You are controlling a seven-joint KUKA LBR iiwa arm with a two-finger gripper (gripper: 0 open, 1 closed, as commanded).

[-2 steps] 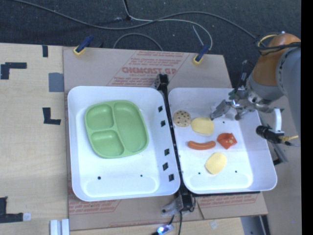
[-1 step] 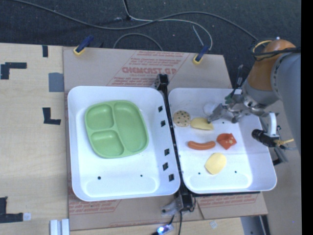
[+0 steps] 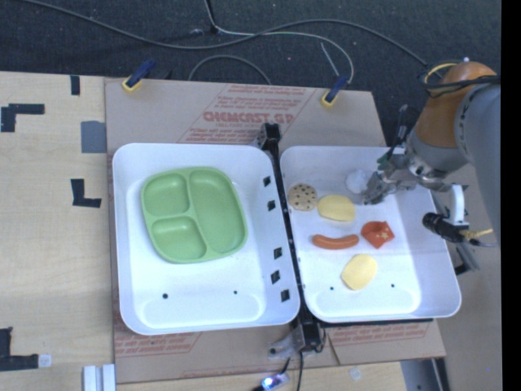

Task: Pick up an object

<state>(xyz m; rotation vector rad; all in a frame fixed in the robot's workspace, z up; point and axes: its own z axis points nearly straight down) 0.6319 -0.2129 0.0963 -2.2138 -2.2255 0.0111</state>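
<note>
The right bin (image 3: 407, 300) holds a small set of toy foods, any of which could be the one to lift. Taking the sausage (image 3: 334, 241) as the landmark near the bin's middle: a pale yellow oval piece (image 3: 336, 209) lies just above it, nearly touching. A round speckled cookie (image 3: 302, 196) sits up and to the left of the sausage, close beside the yellow oval and near the bin's left wall. A red piece, shaped like a tomato or pepper (image 3: 377, 234), lies just to the sausage's right, apart from it by a small gap. A second yellow piece, lemon-like (image 3: 359, 271), rests below and slightly right of the sausage, well clear of the bin's lower rim.

The gripper (image 3: 373, 187) is low over the bin, up and to the right of the sausage, just right of the pale yellow oval and above the red piece. Nothing is seen between its fingers, and whether the jaws are spread or pressed together cannot be told from this slant; a faint greyish blur sits beside the tip.

The arm (image 3: 456, 129) reaches in from the right, its orange band above the wrist.

Far left of the sausage, the left bin (image 3: 195, 308) carries a green divided plate (image 3: 194, 213) with three compartments.
</note>
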